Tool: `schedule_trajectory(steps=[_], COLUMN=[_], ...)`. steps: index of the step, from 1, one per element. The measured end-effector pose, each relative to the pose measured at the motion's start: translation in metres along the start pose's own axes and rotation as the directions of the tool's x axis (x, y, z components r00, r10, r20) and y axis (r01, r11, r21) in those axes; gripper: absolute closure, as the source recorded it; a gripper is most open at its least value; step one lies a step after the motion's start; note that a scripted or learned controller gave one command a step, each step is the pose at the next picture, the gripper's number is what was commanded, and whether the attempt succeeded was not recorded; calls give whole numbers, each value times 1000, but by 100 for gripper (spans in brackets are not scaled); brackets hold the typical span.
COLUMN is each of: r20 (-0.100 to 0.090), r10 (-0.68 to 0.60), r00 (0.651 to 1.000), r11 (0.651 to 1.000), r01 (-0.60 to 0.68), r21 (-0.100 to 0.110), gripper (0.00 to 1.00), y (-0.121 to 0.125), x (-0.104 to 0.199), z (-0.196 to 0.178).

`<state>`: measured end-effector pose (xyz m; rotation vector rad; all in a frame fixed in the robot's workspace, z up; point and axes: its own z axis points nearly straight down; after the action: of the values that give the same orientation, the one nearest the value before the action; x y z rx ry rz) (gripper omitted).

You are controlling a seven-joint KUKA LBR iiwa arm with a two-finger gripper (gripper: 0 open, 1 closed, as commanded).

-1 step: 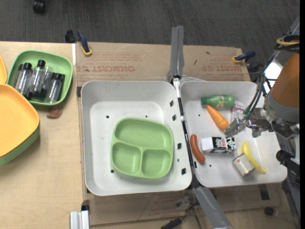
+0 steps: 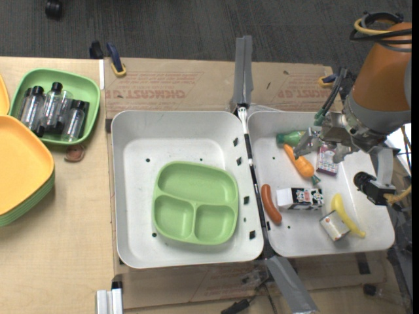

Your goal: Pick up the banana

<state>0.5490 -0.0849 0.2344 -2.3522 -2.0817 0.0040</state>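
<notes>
Two shallow white bins side by side on the bench: left bin (image 2: 131, 175) carrying a green divided tray (image 2: 195, 203), right bin (image 2: 366, 241) scattered with small items. Grey arm (image 2: 386, 77) with orange band reaching in from the right, gripper (image 2: 325, 144) poised over the upper part of the right bin, above a small pink-and-white packet (image 2: 327, 162); finger state impossible to tell from here, nothing visibly held. Banana (image 2: 347, 216) lying near the bin's lower right, well below the gripper, touching a small white box (image 2: 334, 227) on its left. Milk carton (image 2: 300, 197) toward the middle, sausage (image 2: 271, 204) at the left wall, carrot (image 2: 300, 162) above, green item (image 2: 291, 137) near the top.
</notes>
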Motion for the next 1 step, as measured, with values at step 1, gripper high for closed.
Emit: schedule_trajectory(steps=[1], r20=[-1], r10=[-42], r00=[999], r11=[999], r01=[42], r21=[0], gripper=[0], y=[-9], x=[-85], z=[144])
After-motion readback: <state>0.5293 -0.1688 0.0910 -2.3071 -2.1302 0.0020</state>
